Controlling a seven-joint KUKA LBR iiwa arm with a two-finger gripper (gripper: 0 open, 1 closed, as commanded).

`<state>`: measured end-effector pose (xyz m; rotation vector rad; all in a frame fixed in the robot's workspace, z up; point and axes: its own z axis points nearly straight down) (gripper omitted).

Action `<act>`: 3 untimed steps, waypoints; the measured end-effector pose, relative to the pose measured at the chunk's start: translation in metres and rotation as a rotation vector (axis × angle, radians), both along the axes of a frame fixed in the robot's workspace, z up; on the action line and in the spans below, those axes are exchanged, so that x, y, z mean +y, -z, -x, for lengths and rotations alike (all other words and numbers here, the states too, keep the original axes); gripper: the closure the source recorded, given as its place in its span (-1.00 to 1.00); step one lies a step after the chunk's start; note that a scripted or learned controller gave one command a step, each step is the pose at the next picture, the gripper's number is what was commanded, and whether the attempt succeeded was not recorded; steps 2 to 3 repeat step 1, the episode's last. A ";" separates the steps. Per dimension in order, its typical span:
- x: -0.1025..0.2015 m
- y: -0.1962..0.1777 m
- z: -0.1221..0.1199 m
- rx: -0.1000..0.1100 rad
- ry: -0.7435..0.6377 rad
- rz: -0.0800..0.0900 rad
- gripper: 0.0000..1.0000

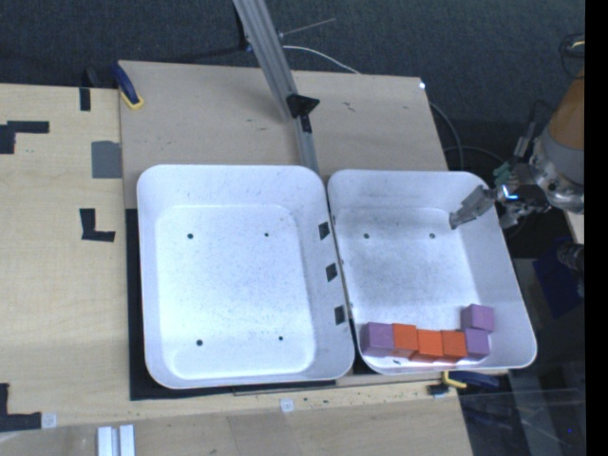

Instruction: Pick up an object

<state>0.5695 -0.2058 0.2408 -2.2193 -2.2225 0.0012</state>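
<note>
Camera view puts our gripper [472, 207] at the right bin's [408, 255] far rim, apart from the blocks [432, 338]; whether it is spread or pressed together, we cannot tell. They crowd the near wall, so we judge the reach awkward.

Looked like a robotics lab: plywood bench [57, 255] with tape marks, white bins [228, 198], aluminium camera pole [266, 41], loose cables [380, 72].

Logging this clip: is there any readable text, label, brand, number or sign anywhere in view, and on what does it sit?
None readable.
The black tape marks on the bench form shapes, not letters.
The purple blocks, orange blocks, both white bins and the pincer carry no visible print.
</note>
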 end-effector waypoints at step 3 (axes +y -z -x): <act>-0.003 -0.060 -0.022 -0.008 -0.001 0.003 -1.00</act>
